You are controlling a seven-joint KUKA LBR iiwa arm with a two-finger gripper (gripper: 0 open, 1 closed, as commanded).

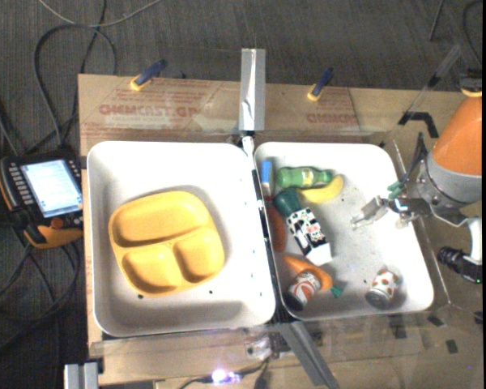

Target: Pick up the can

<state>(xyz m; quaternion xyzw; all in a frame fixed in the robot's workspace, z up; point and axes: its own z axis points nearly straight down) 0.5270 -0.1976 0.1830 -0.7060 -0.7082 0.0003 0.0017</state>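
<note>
A small can [382,288] with red and white print lies at the front right of the right bin [405,298]. A second can-like container [304,288], red and white, lies tilted at the bin's front left beside an orange carrot [312,269]. My gripper [369,212] hangs over the right middle of this bin, above bare floor. It is open with nothing between its fingers. The nearer can is a short way in front of it and slightly to the right.
The right bin also holds a green bottle [304,177], a banana [326,190] and a black-and-white carton [311,233] along its left side. A yellow divided tray [168,239] fills the left bin [105,168]. A pendant [42,186] lies left of the bench.
</note>
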